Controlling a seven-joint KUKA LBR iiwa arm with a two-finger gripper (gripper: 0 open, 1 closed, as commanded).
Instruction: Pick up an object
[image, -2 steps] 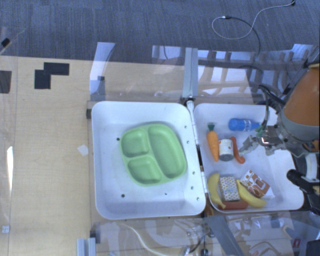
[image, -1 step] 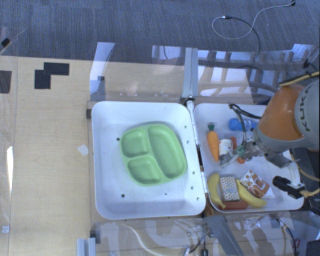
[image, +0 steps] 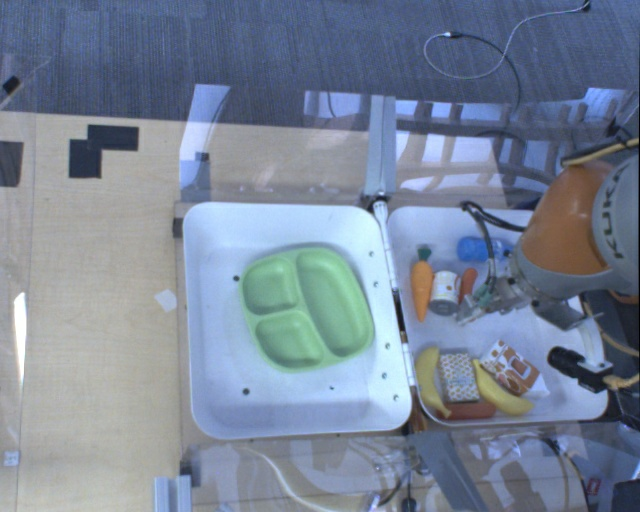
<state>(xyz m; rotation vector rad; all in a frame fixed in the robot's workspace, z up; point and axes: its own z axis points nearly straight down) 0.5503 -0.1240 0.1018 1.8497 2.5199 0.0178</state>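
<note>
- 2 shallow white bins sit side by side on the bench: the left bin (image: 205, 330) and the right bin (image: 405, 235).
- A green divided plate (image: 305, 307) with 3 compartments lies in the middle of the left bin, tilted a little.
- The grey arm (image: 570, 235) with its orange band reaches in from the right, over the right bin.
- The gripper (image: 478, 303) hangs low over the upper middle of the right bin, pointing left and down.
- It cannot be told whether the jaws are open or closed; nothing is plainly seen between them.
- A toy carrot (image: 422, 285) with a green top lies upright along the left side of the right bin.
- A small can (image: 445, 287) with a red and white label lies just beside the carrot, on its right, close to the gripper.
- A small orange-red piece (image: 468, 283) lies between the can and the gripper; what it is cannot be told.
- A blue object (image: 472, 248) lies near the back of the right bin, partly hidden by the arm's cables.
- At the front of the right bin, 2 yellow bananas (image: 428, 372) lie curved, 1 at the left and 1 (image: 505, 398) further right.
- A small patterned box (image: 459, 376) lies between the bananas, on top of a red object (image: 470, 409).
- An orange and white packet (image: 510, 367) lies on the right banana.
- A black cable (image: 470, 50) loops on the grey floor beyond the bench.
</note>
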